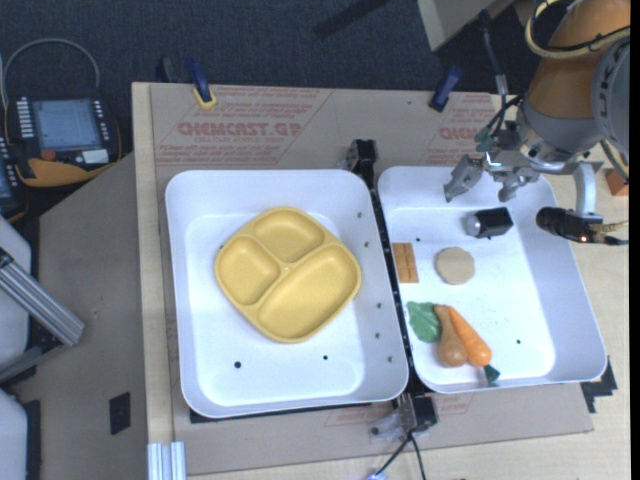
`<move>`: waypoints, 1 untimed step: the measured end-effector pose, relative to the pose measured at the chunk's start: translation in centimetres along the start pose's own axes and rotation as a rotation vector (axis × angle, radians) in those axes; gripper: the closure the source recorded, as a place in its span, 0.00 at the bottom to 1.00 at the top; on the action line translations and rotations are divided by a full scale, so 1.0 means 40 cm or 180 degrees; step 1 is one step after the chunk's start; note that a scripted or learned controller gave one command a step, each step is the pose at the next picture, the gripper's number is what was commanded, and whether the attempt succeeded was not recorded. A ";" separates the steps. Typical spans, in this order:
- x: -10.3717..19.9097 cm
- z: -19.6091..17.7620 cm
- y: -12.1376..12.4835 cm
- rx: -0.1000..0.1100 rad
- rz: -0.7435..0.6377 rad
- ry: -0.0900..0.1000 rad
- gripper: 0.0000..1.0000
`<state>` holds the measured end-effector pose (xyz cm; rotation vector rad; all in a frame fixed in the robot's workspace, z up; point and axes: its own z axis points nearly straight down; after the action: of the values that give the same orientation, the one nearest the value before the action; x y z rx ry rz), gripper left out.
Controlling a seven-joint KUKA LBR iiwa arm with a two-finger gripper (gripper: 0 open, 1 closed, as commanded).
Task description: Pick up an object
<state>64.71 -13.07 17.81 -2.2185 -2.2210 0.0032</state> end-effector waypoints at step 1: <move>-0.003 0.149 -0.003 -0.0008 0.0003 -0.0001 0.00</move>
<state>64.56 -13.18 11.85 -2.2210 -2.2213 0.0005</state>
